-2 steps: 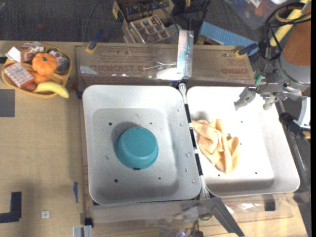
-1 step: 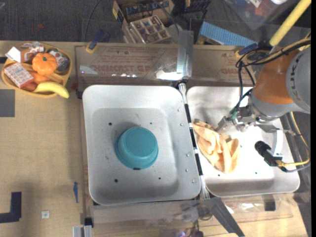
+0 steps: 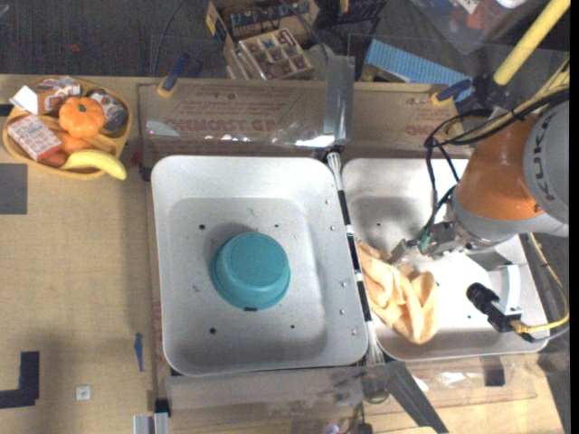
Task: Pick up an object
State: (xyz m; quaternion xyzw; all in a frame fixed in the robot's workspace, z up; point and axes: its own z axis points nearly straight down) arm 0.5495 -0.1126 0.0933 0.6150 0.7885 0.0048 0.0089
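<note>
The gripper (image 3: 418, 245) hangs low in the right bin (image 3: 398, 181), just above the yellow cloth (image 3: 403, 297); whether its grip is closed I can't tell. Well off to its left sits a teal bowl (image 3: 251, 269).

Illumination: even overhead light is falling on the bench; both white bins (image 3: 181, 188) are reading bright, nearly washed out. Glare: a clear plastic sheet (image 3: 240, 120) behind the bins is throwing pale reflections. Shadows: soft, short ones are lying under the teal bowl (image 3: 251, 269) and the yellow cloth (image 3: 403, 297). Upper background is staying dim. Focus: detail is smearing slightly throughout; the arm (image 3: 502, 183) is looking soft-edged. Straight lines are bowing faintly near the frame edges.
</note>
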